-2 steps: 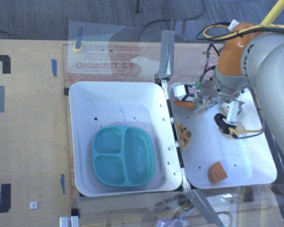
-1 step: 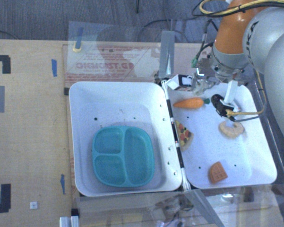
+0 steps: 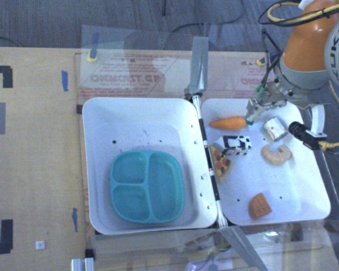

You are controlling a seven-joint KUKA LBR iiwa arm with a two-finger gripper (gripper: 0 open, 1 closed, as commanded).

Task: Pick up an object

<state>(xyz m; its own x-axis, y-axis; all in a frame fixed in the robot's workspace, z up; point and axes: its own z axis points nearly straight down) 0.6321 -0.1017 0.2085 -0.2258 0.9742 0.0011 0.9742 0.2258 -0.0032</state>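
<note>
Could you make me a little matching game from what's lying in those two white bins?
Things:
1. carrot
2. divided plate
3. waffle piece
4. claw

Descriptions:
A. teal, alone in the left bin
B. orange, lying near the right bin's far edge
C. hanging just right of the carrot's tip
D. brownish, near the right bin's front edge

Pairs: 1-B, 2-A, 3-D, 4-C

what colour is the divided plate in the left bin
Teal: the divided plastic plate with three compartments, seen clearly in the camera view.
</note>
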